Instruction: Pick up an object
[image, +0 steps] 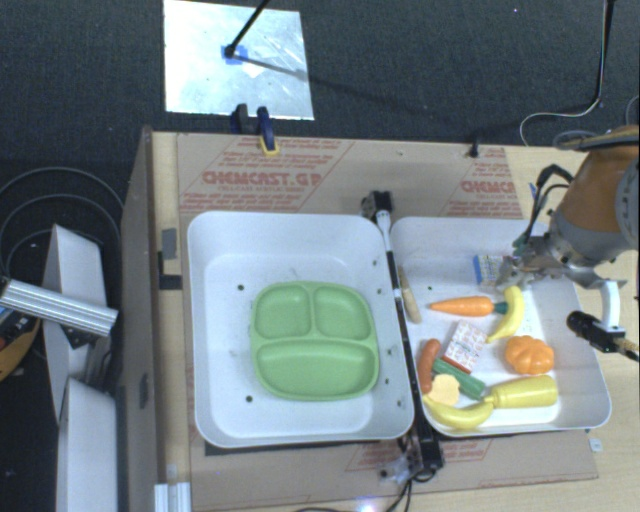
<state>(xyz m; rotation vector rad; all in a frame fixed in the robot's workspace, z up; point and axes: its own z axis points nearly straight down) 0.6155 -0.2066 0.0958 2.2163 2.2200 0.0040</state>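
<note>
Banana (511, 313) in right bin (590, 400), crowded by carrot (463, 306), pumpkin (528, 354), small box (464, 345); green tray (314, 338) in left bin. Hand (518, 264) just above banana; grip state unclear.

The arm (600, 200) is cut off by the right edge. The pincer (522, 268) is too blurred to read. A small blue item (486, 267) beside it is partly covered, perhaps a packet. The yellow bottle (520, 392) hides part of the lower banana (460, 415). The left edge crops the grey box (60, 300).
</note>
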